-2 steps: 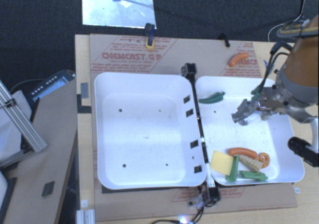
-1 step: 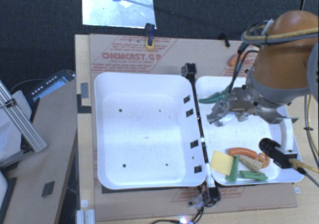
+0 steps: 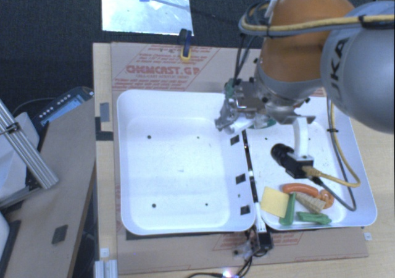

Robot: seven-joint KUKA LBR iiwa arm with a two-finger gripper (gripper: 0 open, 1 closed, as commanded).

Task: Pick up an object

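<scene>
My gripper (image 3: 231, 119) hangs low over the inner edge of the right bin (image 3: 358, 206), beside the divide from the left bin (image 3: 133, 165). Whether it grips anything, I cannot tell. A yellow block (image 3: 274, 200), green pieces (image 3: 290, 209) and an orange ring (image 3: 303, 189) lie near the right bin's front edge.

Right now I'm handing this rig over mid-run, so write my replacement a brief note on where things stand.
Gripper: low over the divider at the far end of the bins; no object visible in it.
Objects: yellow foam block, orange curved piece, green stick pieces and a beige corn-like piece clustered at the near end of the right white bin.
Done: nothing visibly picked.
Left: grasp one object and lift it.
</scene>
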